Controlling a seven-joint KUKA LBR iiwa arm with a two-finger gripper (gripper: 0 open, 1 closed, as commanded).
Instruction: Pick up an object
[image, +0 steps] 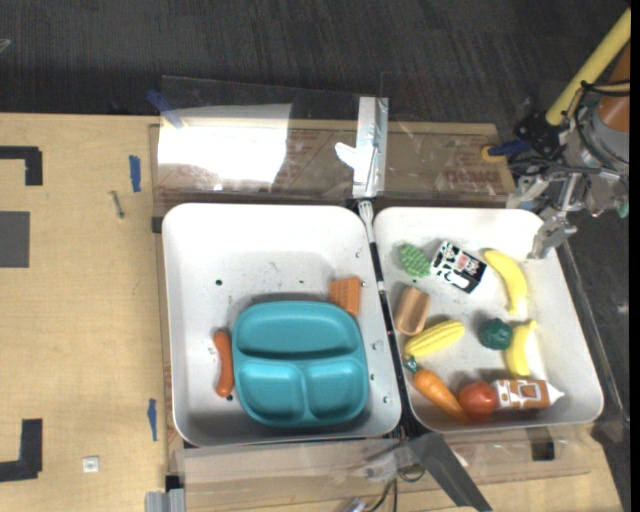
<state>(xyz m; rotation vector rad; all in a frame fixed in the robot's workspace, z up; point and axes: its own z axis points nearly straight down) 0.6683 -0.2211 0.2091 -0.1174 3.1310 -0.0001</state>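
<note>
The right bin holds several toy foods. A green leafy piece and a black-and-white box lie at its back, with a banana beside them. Mid-bin are a tan cup, a corn cob, a dark green item and a second yellow piece. A carrot, a red tomato and a small carton lie along the front. My gripper hangs over the bin's back right corner, apart from every object.
The left bin carries a teal divided plate, an orange block at the plate's back right and a red sausage on its left. A clear plastic sheet lies behind the bins. Cables crowd the top right.
</note>
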